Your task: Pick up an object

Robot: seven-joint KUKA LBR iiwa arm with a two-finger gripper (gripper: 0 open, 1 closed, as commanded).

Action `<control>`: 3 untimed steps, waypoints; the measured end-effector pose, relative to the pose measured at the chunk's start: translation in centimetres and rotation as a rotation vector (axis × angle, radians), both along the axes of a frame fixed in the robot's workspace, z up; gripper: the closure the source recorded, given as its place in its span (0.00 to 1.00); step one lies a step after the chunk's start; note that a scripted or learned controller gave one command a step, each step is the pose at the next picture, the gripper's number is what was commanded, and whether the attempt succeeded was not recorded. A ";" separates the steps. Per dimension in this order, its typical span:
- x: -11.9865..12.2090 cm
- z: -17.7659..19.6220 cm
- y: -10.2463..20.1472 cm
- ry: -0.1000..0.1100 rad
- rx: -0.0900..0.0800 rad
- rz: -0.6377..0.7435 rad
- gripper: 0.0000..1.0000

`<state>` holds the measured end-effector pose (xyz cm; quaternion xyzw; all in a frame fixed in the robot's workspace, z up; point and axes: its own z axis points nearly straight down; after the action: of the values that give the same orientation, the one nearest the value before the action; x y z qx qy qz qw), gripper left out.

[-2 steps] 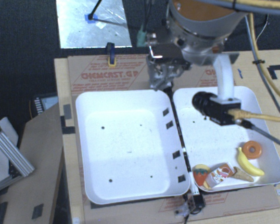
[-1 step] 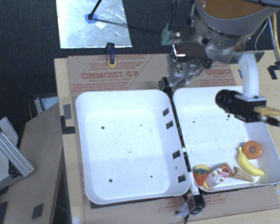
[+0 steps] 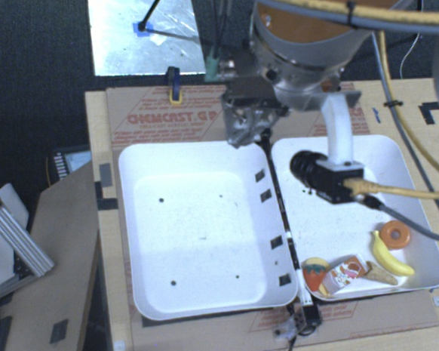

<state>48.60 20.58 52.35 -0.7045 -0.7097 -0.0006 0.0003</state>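
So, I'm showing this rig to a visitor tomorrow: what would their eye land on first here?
Probably the big grey arm with its orange band, looming in from the upper right, its gripper hanging over the far end of the divider between the two white bins. Next, the bright cluster in the right bin's near corner: a yellow banana, an orange ring-shaped toy, a tomato-like piece and a small packet.

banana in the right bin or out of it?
In. The banana lies on the floor of the right bin, near its front right corner, beside an orange ring.
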 end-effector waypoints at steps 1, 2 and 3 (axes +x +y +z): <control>0.1 1.3 -5.7 -0.004 -0.001 -0.012 1.00; 0.0 1.1 -0.9 -0.002 0.001 0.000 1.00; 0.1 1.2 -4.5 -0.002 -0.001 -0.009 1.00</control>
<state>48.67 16.06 53.52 -0.7078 -0.7064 -0.0008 -0.0006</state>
